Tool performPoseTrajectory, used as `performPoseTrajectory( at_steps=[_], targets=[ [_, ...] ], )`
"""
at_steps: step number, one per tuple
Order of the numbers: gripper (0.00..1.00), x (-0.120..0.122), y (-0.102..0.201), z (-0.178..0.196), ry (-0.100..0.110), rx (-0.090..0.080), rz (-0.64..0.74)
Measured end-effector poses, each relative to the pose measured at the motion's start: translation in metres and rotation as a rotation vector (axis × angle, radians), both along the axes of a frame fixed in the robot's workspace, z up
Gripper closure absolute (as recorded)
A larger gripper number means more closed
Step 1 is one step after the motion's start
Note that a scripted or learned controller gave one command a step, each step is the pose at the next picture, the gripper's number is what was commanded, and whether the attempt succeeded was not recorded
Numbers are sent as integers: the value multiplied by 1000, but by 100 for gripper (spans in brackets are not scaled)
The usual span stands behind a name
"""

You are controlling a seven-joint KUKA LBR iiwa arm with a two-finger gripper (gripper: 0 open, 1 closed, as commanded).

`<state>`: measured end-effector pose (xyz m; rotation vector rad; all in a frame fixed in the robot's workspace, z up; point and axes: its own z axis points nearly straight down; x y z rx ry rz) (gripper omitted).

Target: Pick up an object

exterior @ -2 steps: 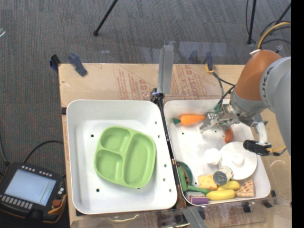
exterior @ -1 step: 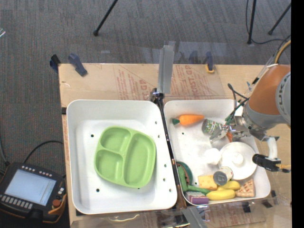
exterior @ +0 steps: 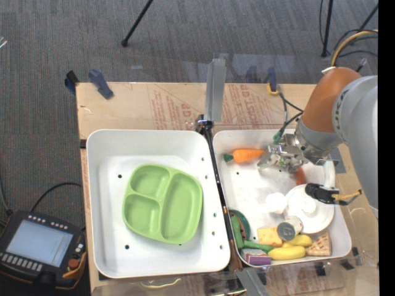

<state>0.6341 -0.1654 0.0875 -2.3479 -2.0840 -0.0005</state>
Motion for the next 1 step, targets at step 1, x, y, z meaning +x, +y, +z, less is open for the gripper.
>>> performPoseTrajectory(
  at_steps=[1],
  targets=[
    [0, 7, 50, 0, 7, -11, -147]
  ],
)
